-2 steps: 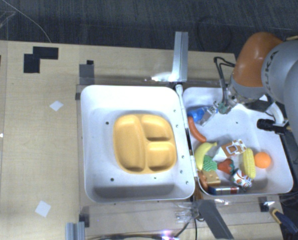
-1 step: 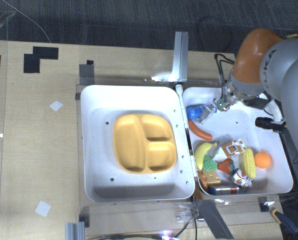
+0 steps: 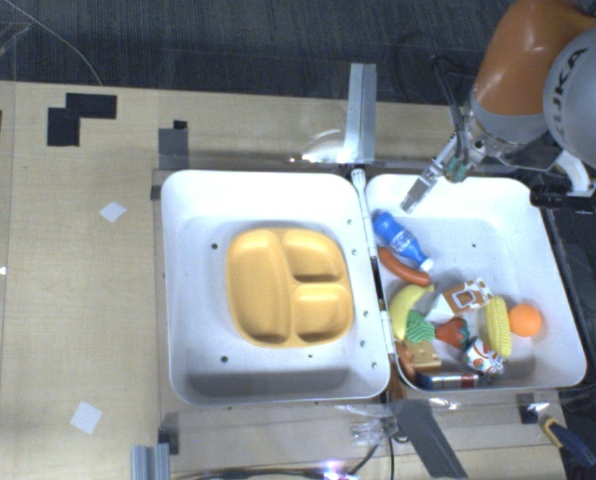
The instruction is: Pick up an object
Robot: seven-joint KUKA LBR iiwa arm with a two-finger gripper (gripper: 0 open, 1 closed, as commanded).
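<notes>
The right bin [image 3: 538, 258] holds a heap of small toys along its near and left side: a blue bottle [image 3: 400, 239], a red sausage [image 3: 402, 264], a yellow banana [image 3: 407, 303], a corn cob [image 3: 497, 326], an orange ball [image 3: 524, 319] and several more. My gripper [image 3: 419, 190] hangs above the bin's far left corner, up and to the right of the blue bottle, with nothing seen between its fingers. The arm reaches in from the upper right.
The left bin [image 3: 188, 268] contains a yellow divided tray [image 3: 288, 285]. A metal post [image 3: 361, 108] stands behind the seam between the bins. Black tape marks [image 3: 78, 114] lie on the wooden bench at far left.
</notes>
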